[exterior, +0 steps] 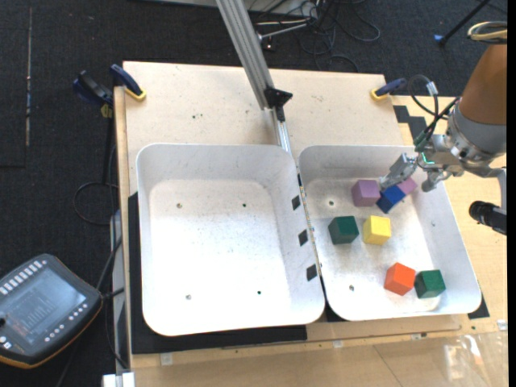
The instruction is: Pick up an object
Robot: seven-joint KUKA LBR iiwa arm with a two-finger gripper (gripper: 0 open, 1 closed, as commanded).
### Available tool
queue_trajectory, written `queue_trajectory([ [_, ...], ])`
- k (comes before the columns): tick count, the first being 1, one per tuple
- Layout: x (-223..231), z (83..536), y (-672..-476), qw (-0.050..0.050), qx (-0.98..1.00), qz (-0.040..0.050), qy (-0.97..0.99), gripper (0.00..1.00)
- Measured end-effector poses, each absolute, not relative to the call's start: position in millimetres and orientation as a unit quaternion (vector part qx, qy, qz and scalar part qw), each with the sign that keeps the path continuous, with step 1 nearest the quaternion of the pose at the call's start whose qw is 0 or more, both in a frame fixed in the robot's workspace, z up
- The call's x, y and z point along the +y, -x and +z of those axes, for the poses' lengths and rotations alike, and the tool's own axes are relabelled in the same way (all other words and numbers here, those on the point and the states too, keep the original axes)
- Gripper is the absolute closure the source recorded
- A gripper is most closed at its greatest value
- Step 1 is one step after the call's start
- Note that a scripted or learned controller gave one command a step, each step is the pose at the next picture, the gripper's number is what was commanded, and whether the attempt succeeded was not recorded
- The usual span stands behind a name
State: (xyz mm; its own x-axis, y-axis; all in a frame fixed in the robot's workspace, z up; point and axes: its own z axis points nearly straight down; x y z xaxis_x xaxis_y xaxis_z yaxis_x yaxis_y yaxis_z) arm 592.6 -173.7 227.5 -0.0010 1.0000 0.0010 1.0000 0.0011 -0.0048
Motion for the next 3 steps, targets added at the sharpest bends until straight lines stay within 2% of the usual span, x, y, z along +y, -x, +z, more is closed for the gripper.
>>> queue_trajectory([
  [1,-174,230,-593.5,0.000,-0.708,-0.0002,0.707,0.00],
  [2,-180,185,-593.7,0.001,-0.707,0.0014,0.707,0.00],
  [3,-175,134,-584.5,0.002,-0.707,0.0015,0.707,0.00],
])
